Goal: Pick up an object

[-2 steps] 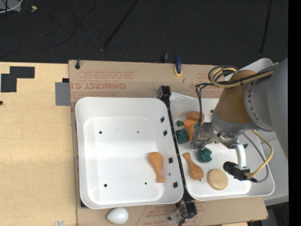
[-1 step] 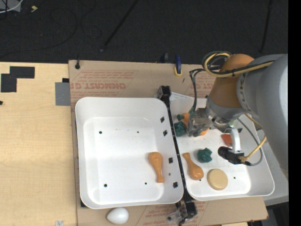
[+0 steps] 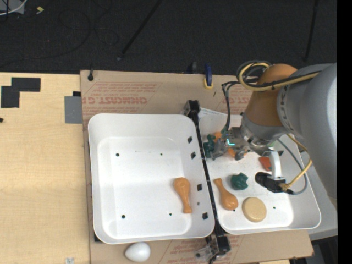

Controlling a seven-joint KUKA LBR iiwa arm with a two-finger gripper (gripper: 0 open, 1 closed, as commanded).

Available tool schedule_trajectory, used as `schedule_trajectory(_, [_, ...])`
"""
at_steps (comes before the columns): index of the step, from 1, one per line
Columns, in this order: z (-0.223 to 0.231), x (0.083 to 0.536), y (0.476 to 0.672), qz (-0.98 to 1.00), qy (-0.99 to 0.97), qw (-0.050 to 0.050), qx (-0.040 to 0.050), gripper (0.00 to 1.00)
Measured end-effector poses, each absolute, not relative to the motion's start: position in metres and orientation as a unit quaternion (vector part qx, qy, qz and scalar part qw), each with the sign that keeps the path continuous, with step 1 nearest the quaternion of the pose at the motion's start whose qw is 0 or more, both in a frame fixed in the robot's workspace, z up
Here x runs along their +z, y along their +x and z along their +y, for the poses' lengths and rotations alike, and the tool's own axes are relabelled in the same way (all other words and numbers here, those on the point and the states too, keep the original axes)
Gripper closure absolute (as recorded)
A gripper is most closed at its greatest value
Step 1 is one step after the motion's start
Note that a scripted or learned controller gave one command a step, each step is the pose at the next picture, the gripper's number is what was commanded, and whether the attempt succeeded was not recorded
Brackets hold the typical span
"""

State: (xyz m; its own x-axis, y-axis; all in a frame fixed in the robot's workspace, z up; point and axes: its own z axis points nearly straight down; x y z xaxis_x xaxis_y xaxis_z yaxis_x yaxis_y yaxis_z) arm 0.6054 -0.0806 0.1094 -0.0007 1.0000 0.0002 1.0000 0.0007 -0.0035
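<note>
Presently: claw low in right bin

Claw sits in the right white bin, beside a small dark green object; finger state cannot be told. Orange drumstick-shaped toy lies in the left white bin.

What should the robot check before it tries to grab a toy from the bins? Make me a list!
1. Toys to choose from: ok. The right bin holds an orange drumstick, a dark green lump and a tan round disc.
2. Gripper over a bin: ok, it is low at the right bin's far left corner, by the divider.
3. Something held already: cannot tell, the wrist covers that spot.
4. Room around the disc: ok, it lies apart from the other toys.
5. Left bin: ok, a second orange drumstick lies alone near its right wall.
6. White egg shape: not ok, it sits outside the bins on the bench.
</note>
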Motion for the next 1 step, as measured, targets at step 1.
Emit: schedule_trajectory(1, [-0.0860, 0.0860, 0.6444, -0.709, -0.706, 0.002, 0.0011, 0.00])
